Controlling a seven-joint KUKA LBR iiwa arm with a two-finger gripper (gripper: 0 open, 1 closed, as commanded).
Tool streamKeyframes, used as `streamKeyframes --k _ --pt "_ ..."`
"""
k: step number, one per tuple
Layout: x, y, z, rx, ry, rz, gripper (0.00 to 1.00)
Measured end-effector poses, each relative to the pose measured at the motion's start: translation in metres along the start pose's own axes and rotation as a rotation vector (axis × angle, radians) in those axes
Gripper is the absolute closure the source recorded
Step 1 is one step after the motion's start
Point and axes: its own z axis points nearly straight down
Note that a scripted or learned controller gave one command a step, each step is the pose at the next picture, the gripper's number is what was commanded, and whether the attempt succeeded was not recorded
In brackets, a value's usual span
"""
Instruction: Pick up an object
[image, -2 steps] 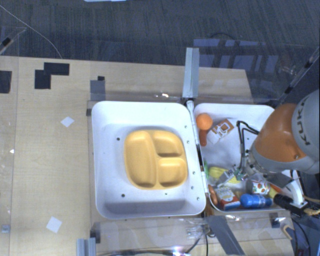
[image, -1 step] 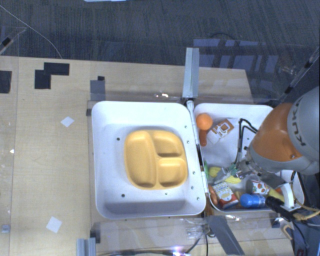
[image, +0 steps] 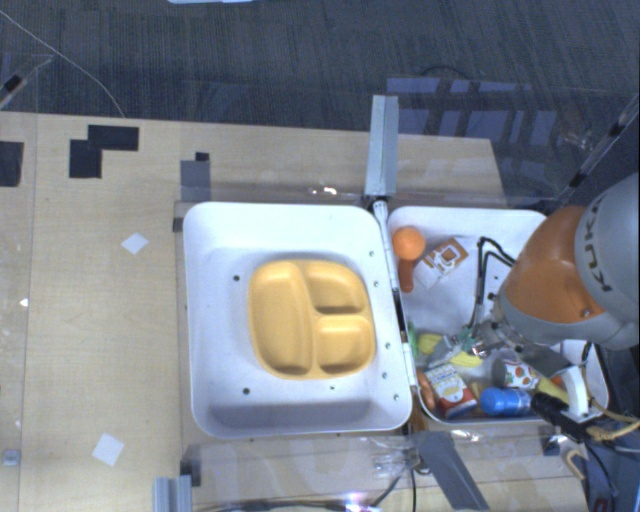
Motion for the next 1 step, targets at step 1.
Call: streamKeyframes --k 1 --pt "-0.0075 0.0164 0.0007 0.007 0.005 -0.081 0.0"
